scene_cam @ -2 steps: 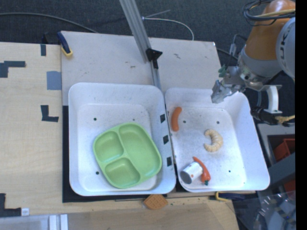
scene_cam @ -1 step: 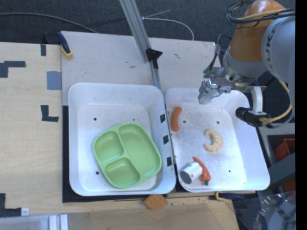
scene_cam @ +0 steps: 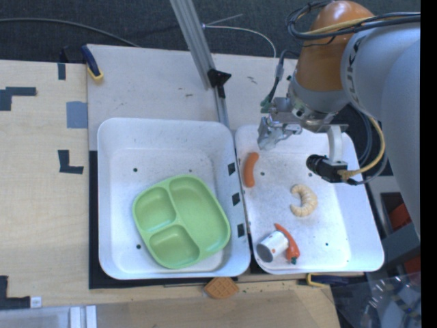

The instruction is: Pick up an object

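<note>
Camera view: gripper point(scene_cam: 271, 137) hangs over the far-left corner of the right bin point(scene_cam: 355, 251), nothing between its fingers; whether they are parted or closed cannot be told.
Nearest candidate: orange sausage point(scene_cam: 250, 169), lying just below and slightly left of the gripper, close against the bin's left wall.
Other candidates: croissant point(scene_cam: 304, 200), below and right of the gripper; white cup point(scene_cam: 272, 247) touching an orange-red piece point(scene_cam: 289, 242), well below it.
Left bin point(scene_cam: 109, 183): green divided plate point(scene_cam: 181, 221), well left and below.
Risk, wall: a descent on the sausage may strike the rim.
Risk, shape: the rounded sausage could roll or slip out.
</note>
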{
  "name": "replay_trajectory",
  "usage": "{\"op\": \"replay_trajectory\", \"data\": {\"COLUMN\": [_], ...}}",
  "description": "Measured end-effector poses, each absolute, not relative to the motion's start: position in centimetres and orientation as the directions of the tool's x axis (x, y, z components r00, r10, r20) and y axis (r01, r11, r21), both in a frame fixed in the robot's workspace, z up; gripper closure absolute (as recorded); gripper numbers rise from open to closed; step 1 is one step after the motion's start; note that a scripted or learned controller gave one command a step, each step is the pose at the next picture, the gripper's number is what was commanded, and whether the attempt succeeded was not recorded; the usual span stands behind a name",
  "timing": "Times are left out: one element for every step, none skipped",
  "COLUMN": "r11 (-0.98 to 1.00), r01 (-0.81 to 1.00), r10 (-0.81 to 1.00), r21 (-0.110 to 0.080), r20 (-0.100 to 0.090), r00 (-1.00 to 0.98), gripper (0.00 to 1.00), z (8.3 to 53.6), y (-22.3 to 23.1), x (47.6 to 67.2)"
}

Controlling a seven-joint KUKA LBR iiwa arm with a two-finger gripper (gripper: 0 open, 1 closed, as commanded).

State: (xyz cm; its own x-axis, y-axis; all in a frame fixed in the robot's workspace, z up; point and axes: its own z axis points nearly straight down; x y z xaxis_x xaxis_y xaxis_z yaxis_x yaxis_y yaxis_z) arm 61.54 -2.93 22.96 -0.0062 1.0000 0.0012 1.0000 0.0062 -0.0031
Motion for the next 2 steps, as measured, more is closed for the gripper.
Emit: {"op": "replay_trajectory", "data": {"r11": [0.006, 0.007], "r01": [1.0, 1.0], "r10": [1.0, 1.0], "r21": [-0.003, -0.001], "r20": [0.001, 0.002], "r00": [-0.006, -0.007], "gripper": [1.0, 1.0], "z": [22.4, 23.3], "y": [1.6, 6.4], "x": [61.2, 61.1]}}
